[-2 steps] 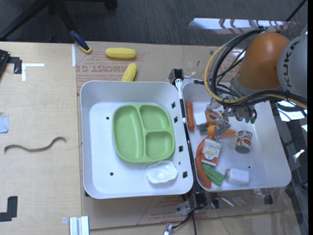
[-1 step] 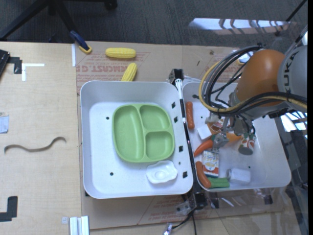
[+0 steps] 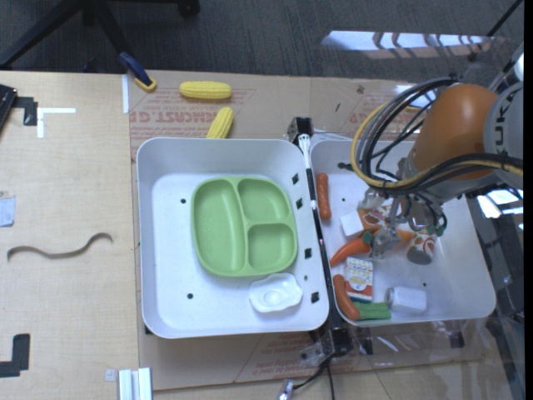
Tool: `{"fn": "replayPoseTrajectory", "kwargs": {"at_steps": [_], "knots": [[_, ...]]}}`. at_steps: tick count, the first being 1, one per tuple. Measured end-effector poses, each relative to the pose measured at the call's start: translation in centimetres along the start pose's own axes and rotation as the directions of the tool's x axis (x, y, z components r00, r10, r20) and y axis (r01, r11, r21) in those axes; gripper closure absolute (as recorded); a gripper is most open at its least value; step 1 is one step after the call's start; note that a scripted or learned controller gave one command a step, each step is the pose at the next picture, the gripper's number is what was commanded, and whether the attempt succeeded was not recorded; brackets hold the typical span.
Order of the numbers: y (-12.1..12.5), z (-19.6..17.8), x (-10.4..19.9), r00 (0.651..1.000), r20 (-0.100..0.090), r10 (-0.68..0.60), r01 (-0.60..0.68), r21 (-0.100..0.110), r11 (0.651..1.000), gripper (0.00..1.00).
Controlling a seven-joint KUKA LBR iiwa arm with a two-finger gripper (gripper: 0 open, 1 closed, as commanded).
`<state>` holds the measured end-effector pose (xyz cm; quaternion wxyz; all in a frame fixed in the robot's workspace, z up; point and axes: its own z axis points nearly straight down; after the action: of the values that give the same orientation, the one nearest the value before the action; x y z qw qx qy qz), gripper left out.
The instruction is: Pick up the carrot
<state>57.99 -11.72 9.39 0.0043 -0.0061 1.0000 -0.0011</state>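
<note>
The carrot (image 3: pixel 350 250) is orange and lies slanted in the left half of the right bin (image 3: pixel 466 307), just above a small carton (image 3: pixel 360 276). My gripper (image 3: pixel 383 240) is low in that bin, right at the carrot's upper right end. Cables and the wrist hide the spot where they meet, so whether it touches the carrot is unclear. The arm's orange band (image 3: pixel 454 132) hangs above it.
Also in the right bin are a hot dog (image 3: pixel 323 197), a second sausage (image 3: pixel 343 298), a green piece (image 3: pixel 375 311), a grey can (image 3: pixel 405 298) and a white and orange cup (image 3: pixel 420 248). The left bin (image 3: pixel 158 248) holds a green divided plate (image 3: pixel 246 225) and a white object (image 3: pixel 275 292). Two corn cobs (image 3: pixel 205 90) lie behind the bins.
</note>
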Motion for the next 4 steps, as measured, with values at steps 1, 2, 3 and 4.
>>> {"fn": "replayPoseTrajectory", "kwargs": {"at_steps": [1, 2, 3, 4], "knots": [[2.1, 0.0, 2.3, 0.932, 0.0, -0.361, 0.361, -0.003, 0.932, 0.0], [2.1, -1.3, 1.9, 0.932, 0.01, -0.361, 0.361, 0.003, 0.932, 1.0], [8.3, -9.9, -2.5, 0.913, -0.001, -0.409, 0.409, -0.004, 0.913, 1.0], [5.9, -10.4, -0.5, 0.999, -0.006, 0.05, -0.05, -0.002, 0.999, 1.0]]}}
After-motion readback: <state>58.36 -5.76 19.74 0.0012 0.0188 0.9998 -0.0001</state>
